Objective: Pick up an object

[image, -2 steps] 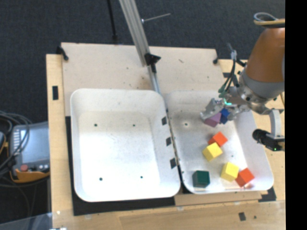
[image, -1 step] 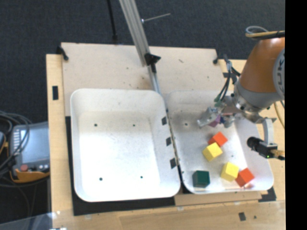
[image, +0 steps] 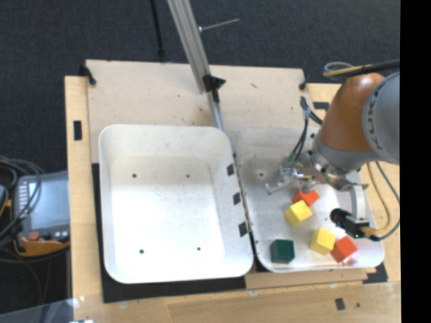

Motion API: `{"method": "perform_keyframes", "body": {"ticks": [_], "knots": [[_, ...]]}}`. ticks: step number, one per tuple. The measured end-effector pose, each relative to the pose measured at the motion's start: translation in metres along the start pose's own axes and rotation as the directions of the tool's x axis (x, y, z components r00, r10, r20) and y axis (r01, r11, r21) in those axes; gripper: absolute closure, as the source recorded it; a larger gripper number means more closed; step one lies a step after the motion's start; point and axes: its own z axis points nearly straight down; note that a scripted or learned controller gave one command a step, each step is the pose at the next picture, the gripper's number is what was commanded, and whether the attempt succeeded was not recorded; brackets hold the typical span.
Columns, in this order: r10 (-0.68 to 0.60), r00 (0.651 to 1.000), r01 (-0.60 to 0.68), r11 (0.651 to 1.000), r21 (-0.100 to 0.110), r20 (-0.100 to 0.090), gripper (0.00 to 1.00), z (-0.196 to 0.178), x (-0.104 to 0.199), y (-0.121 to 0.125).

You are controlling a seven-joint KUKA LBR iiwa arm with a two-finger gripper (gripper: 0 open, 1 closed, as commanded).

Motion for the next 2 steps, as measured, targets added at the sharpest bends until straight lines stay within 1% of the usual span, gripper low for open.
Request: {"method": "perform_keyframes", "body": {"ticks": [1, 2], "knots": [[-0.004, 1.0, 0.004, 1.0, -0.014, 0.001, 0.0, 0.0291, -0.0006, 0.0033], [0.006, 1.0, -0.006, 1.0, -0.01, -0.001, 1.0, 0.0216, -0.0019, 0.0022]]}}
